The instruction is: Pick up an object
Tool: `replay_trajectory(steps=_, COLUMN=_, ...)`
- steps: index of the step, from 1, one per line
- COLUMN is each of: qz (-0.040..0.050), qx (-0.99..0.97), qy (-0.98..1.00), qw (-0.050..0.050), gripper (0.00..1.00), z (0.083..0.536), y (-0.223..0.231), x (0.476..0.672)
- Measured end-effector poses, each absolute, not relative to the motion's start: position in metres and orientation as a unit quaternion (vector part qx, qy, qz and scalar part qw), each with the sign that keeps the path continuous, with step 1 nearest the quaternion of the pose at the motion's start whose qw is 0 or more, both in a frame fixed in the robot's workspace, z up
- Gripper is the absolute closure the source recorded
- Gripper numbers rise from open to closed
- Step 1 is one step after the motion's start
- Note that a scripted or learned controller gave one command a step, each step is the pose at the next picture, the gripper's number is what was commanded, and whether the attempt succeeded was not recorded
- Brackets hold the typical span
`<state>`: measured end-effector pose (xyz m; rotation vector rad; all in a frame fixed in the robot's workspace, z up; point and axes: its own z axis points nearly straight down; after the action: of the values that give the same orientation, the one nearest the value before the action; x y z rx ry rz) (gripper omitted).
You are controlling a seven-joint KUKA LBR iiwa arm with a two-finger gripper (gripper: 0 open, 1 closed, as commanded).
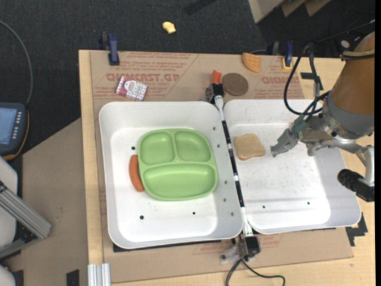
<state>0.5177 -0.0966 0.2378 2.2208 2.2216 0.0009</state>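
Two white bins sit side by side on the surface point(178, 64), the left bin point(119, 177) holding a green divided plate point(177, 164), the right bin point(286, 189) a bread slice point(249, 146), just left of the empty, spread-fingered tool point(297, 140).

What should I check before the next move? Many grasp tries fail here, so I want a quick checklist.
1. Target in reach: bread slice lies in the right bin, close to the gripper: ok.
2. Gripper over target: it sits beside the slice, toward the arm side, not above it: not ok.
3. Anything held: nothing shows at the gripper: ok.
4. Room around target: slice lies near the bin's left wall: cannot tell if there is enough.
5. Other objects: green plate and orange sausage are in the left bin, out of the way: ok.
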Motion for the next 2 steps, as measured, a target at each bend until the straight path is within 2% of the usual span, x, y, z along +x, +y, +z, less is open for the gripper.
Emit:
replay_trajectory(steps=1, qz=-0.0026, qx=0.709, qy=0.705, qw=-0.002, gripper=0.0, z=0.159, y=-0.176, x=0.543)
replay_trajectory(steps=2, qz=0.0014, qx=0.707, qy=0.707, qw=0.001, gripper=0.0, z=0.082, y=-0.216, x=0.59)
